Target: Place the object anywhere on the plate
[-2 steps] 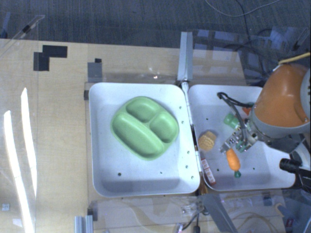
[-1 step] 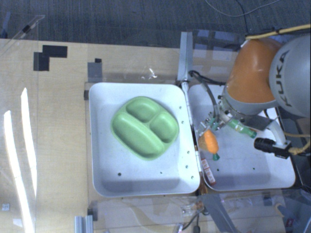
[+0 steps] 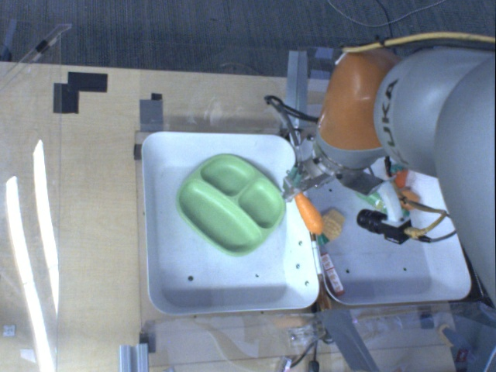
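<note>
Just below the pincer (image 3: 296,192), an orange carrot (image 3: 308,213) hangs slanting, its top apparently clamped between the fingers, though the view is blurry there. Left of the pincer, the green plate (image 3: 230,203) lies in the left bin (image 3: 167,285).

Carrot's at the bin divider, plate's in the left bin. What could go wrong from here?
1. The tool touches just the top end of the carrot; it may slip out.
2. The carrot hangs over the divider between bins and could snag.
3. The green plate has ridges; the carrot could roll off.
</note>
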`<state>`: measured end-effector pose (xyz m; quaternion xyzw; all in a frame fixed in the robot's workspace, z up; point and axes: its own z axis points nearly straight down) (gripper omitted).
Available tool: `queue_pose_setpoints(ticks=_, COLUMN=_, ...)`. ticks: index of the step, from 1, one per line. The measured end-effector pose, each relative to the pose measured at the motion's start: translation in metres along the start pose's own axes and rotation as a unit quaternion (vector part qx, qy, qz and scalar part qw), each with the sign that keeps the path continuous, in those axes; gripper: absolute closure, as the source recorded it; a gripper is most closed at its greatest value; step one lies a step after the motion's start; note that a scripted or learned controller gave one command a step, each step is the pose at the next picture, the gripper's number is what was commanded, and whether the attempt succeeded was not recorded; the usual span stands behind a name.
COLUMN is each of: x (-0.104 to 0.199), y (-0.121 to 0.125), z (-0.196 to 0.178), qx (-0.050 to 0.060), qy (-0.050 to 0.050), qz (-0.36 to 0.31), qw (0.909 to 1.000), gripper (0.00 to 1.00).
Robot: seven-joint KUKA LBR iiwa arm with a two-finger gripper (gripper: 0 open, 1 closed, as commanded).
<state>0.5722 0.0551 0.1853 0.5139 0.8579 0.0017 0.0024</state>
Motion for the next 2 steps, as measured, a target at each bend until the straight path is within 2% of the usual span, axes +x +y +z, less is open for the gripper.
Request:
queue_pose_setpoints(ticks=1, x=0.0182, y=0.0538, z=-0.0001, qx=0.0, qy=0.0, qz=0.046, qw=0.9989, gripper=1.0)
queue_pose_setpoints(ticks=2, x=0.0183, y=0.0538, z=-0.0001, qx=0.0, qy=0.0, qz=0.046, qw=0.999, gripper=0.0)
